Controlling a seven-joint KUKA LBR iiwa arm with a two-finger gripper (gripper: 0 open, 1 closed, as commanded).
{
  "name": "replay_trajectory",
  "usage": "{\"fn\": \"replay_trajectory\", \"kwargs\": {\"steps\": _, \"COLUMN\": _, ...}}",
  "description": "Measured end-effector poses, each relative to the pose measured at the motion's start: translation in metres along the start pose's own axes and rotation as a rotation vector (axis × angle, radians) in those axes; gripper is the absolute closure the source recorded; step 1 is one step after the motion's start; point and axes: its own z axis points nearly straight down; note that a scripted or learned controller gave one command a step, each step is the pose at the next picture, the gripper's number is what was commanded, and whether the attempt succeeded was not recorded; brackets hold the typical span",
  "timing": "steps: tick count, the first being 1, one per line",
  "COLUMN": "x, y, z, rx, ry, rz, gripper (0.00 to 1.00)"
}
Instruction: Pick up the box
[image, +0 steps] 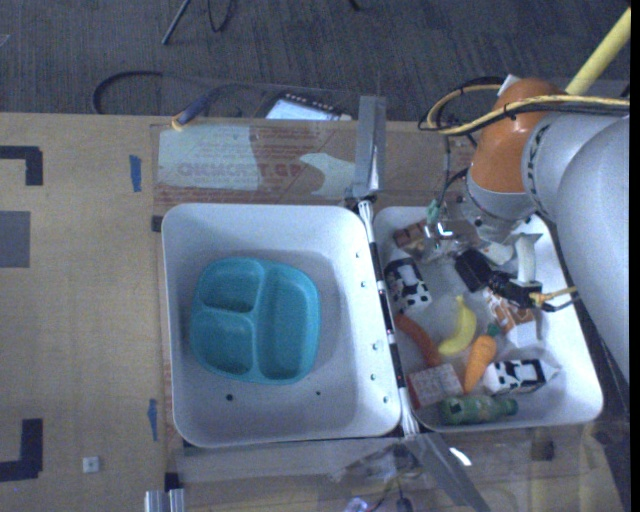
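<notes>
In the overhead camera view, the tabletop (80, 330) carries two white bins. The left bin (200, 400) holds a teal divided plate (257, 318). The right bin (572, 352) holds a black-and-white box (408, 283) near its left wall, a second patterned box (520, 374) toward the near right corner, a banana (459, 329), a carrot (478, 362) and a green bottle (478, 407). The gripper (448, 235) hangs over the far end of the right bin, just beyond the black-and-white box. Whether the jaws stand wide or narrow cannot be told here. Nothing is seen between them. Judged from this, both boxes lie in the bin, and approach, grasp and lift are all left to do.
</notes>
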Motion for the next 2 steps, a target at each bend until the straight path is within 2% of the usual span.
{"fn": "replay_trajectory", "kwargs": {"steps": 1, "x": 0.083, "y": -0.004, "z": -0.099, "rx": -0.010, "ry": 0.003, "rz": 0.298, "gripper": 1.00}}
{"fn": "replay_trajectory", "kwargs": {"steps": 2, "x": 0.162, "y": 0.002, "z": -0.176, "rx": -0.007, "ry": 0.004, "rz": 0.744, "gripper": 1.00}}
